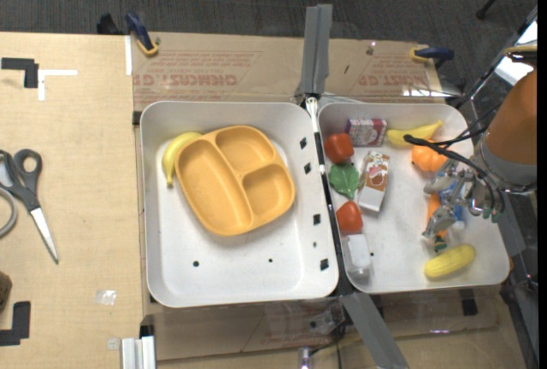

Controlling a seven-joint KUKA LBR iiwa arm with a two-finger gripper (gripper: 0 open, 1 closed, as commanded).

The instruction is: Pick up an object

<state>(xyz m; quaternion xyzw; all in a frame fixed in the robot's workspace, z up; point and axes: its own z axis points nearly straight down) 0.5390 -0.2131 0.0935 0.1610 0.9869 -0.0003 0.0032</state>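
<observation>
Even, bright overhead light; soft faint shadows; mild glare on the white bins (pixel 171 273); slightly soft focus throughout

Two white bins (pixel 154 273) sit side by side: the left holds one orange divided plate (pixel 235 179) and one banana (pixel 175 152), the right two red tomatoes (pixel 339 147), another banana (pixel 414 135) and one corn cob (pixel 450 261).

Arm in from the right, gripper low.
The grey arm (pixel 513 155) enters at the right edge, its orange band showing above the wrist, and angles down and leftward; the gripper (pixel 441 226) hangs at the near right, cables looping across the wrist, pointing toward the near side.
</observation>
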